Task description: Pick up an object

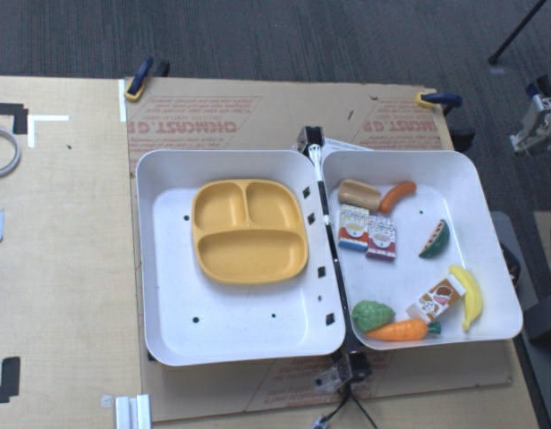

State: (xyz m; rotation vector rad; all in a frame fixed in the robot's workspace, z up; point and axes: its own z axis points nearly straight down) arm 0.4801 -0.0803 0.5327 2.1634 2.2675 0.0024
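We see the gripper (532,121) at the far right edge of the camera view, a pale metal shape over the dark floor, beyond the upper right corner of the right bin (490,239). It is partly cut off, so we cannot tell how it is set, and nothing shows in its hold. Every object lies well apart from it, to its left and lower in the view.

The right bin holds 9 toy foods. Along its far side a tan bread roll (359,192) lies just beside an orange-red sausage (397,195). Below them 2 small cartons sit side by side, touching: the left carton (352,227) and the right carton (382,238), both red and white. A green-rimmed watermelon slice (434,239) lies nearer the right wall. Toward the near side we see a yellow banana (469,295), a brown and white box (436,301) just beside it, an orange carrot (401,331) and a leafy green vegetable (372,315).

The left bin (168,320) bears 1 yellow plate (250,231) with 3 compartments.
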